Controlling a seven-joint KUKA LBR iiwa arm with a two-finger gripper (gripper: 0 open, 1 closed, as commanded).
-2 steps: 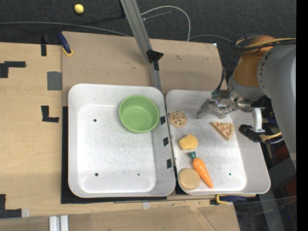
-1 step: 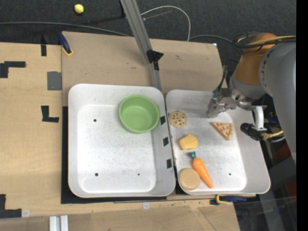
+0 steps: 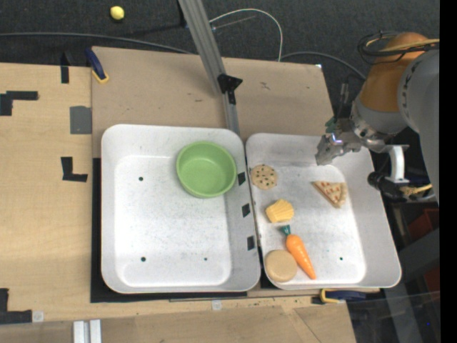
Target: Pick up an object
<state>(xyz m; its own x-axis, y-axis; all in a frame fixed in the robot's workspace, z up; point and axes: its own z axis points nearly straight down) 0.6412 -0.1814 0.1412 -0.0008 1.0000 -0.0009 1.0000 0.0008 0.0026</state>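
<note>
Grey and orange at the right edge: arm reached in from that side, wrist bent down over the far right corner of the right bin. End effector low above the bin's white floor, near its back wall, pointed toward the left; hard to tell whether open or closed, nothing seen between its tips. Just below and to the right of it, apart from it, lay a tan wedge-shaped toy slice, pointed end toward lower right, long axis slanted across the bin. Further left in the same bin, a round speckled cookie near the dividing wall, a yellow corn piece below it, then an orange carrot with green top toward the upper left and tip toward the lower right, long axis diagonal. Beside the carrot, touching or nearly so, a tan round bun in the near left corner. In the left bin, a green bowl upright in the far right corner. Both bins side by side on the desk.
</note>
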